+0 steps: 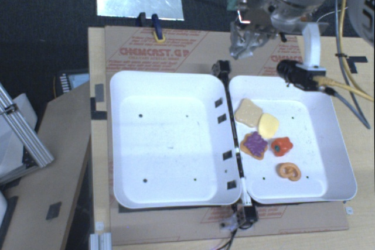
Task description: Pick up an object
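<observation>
Five small toy foods in the right bin (328, 126): tan bread slice (248, 112), yellow cheese disc (269, 125), purple-topped toast (255, 145), red pepper (282, 146), glazed pretzel (289, 171). One smooth white left bin (123, 126). Hand (246, 44) above the tabletop (193, 50); fingers' spread cannot be told.

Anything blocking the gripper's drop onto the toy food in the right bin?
Nothing visible. The gripper hangs above the bench behind the right white bin. The beige bread slice, yellow round piece, purple-topped toast, red pepper and small pretzel lie uncovered.
</observation>
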Available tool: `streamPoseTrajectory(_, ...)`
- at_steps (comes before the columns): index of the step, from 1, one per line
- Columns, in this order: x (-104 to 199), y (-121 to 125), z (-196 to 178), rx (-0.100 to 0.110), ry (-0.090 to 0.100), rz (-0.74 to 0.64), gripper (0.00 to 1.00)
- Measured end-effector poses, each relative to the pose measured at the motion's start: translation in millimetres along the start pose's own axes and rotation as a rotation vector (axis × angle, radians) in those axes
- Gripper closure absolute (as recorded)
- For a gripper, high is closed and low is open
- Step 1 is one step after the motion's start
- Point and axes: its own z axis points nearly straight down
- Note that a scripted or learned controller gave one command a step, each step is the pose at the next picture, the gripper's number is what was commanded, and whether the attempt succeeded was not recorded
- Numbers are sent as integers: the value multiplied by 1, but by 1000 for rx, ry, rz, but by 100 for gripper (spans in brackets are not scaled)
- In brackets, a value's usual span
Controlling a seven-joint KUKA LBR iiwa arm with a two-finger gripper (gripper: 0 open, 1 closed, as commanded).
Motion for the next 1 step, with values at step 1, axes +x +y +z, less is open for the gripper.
streamPoseTrajectory(1, 49, 37, 74, 9, -1, -9, 100)
